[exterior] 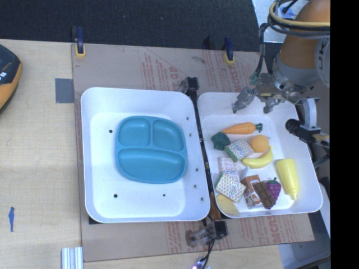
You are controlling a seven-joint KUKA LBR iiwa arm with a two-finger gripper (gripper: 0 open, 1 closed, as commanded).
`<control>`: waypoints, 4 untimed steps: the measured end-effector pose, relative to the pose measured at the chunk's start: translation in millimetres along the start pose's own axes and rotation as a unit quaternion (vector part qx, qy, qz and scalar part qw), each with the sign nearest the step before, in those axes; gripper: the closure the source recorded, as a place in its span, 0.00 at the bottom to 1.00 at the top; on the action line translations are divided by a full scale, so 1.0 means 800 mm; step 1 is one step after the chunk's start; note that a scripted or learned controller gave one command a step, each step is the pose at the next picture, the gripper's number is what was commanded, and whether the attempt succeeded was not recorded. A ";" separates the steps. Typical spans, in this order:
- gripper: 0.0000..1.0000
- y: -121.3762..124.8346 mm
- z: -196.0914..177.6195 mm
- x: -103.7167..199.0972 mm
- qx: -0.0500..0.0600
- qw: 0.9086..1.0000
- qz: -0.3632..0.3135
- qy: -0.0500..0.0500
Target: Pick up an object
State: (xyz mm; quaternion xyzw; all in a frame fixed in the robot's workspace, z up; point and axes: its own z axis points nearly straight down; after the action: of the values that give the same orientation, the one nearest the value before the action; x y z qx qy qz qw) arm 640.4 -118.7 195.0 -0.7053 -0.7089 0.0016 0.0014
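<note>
left bin (pixel 95 150): white, shallow; holds one blue divided plate (pixel 150 149) lying flat near its middle.

right bin (pixel 305 203): white, shallow, set just beside the left bin; holds a crowd of toy foods. at the far end, an orange carrot (pixel 241 129) lying crosswise, green stub to the right. below it, a dark green broccoli piece (pixel 220 140) at the left, a checked packet (pixel 240 149) in the middle, an orange round fruit (pixel 259 143) to the right. a yellow banana (pixel 259 159) curves under the orange fruit, touching it. a yellow squeeze bottle (pixel 288 176) lies lengthwise along the right wall. at the near end, several small packets (pixel 229 185), a brown bar (pixel 261 193), a purple grape bunch (pixel 273 189) and a pale yellow slice (pixel 226 205), packed close and overlapping.

bench: brown cardboard sheet (pixel 140 66) under both bins, clamped at the far edge; an orange and black item (pixel 8 74) at the left edge.

gripper (pixel 256 101): above the far end of the right bin, just beyond the carrot; fingers spread apart, nothing between them, touching no item.
</note>
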 end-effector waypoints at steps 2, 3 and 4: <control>1.00 -0.058 0.116 -0.007 0.001 1.000 0.000 -0.001; 0.00 -0.058 0.116 -0.007 0.001 1.000 0.000 -0.001; 0.00 -0.138 0.131 -0.011 0.002 1.000 0.001 0.001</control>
State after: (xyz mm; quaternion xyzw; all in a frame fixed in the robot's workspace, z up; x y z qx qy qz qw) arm 529.6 -127.9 91.0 -0.7064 -0.7078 0.0025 0.0036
